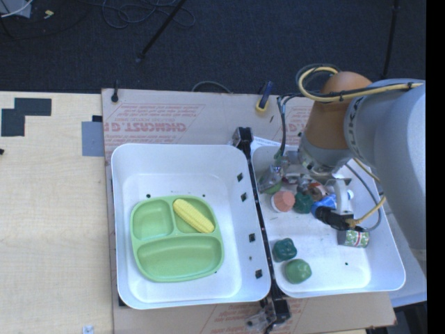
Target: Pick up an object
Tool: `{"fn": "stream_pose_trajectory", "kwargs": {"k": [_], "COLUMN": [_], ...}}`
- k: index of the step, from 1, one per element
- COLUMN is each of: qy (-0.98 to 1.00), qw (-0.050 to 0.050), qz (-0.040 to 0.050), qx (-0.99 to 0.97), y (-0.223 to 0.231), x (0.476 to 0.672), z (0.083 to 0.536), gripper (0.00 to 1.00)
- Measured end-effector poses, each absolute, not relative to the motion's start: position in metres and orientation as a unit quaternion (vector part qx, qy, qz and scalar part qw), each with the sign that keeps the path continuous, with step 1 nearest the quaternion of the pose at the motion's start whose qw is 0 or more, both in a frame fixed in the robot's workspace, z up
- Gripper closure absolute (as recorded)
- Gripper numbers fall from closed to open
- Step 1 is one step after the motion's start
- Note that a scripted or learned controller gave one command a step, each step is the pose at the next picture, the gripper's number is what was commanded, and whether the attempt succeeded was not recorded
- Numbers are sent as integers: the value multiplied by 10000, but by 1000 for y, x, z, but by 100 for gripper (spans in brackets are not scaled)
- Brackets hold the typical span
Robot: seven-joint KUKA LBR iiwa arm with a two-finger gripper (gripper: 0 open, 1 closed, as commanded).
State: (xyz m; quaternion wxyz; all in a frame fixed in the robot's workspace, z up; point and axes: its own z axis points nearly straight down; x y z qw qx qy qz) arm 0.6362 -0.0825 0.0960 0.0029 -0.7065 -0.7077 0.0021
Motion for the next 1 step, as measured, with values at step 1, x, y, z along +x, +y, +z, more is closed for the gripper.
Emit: {"fn": "stream_pose_trajectory", "kwargs": {"k": [1], "qy": [-7068], "qw": [21], "qz": [13], "qx": [-7074], "y": [-82], "x": [636], "z": [87], "gripper": [0]}}
